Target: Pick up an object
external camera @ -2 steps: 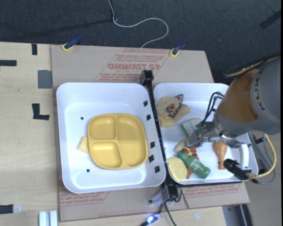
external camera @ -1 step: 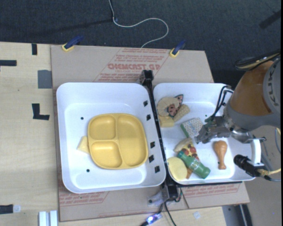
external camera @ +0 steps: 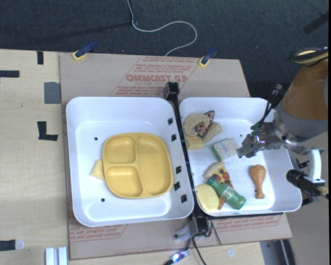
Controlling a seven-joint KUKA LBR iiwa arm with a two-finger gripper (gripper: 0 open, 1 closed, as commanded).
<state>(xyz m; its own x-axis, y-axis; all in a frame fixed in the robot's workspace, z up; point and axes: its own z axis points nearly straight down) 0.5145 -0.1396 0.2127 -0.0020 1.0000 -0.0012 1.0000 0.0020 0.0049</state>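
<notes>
Camera view: the tool (external camera: 247, 149) hangs low over the right bin (external camera: 240, 105), at the end of the grey arm (external camera: 298, 115) with its orange band. Nothing shows between its tips, and whether it is released or clenched I cannot tell from this slant. The chicken drumstick (external camera: 258, 179) lies just below and to its right, apart from it. A small pale green block (external camera: 225, 147) sits just to its left. Farther left lies a round cookie-like toy (external camera: 201, 128), and down-left are a pizza slice (external camera: 219, 175), a green bottle (external camera: 228, 194) and a yellow disc (external camera: 206, 198) bunched together. Well beyond them, in the left bin (external camera: 83, 115), rests a yellow divided plate (external camera: 138, 165).

As I judge it, the step in hand is the approach: no object is picked yet. The next move calls for settling on one target, likely the block or the drumstick since they are nearest, centring over it and lowering before closing.
</notes>
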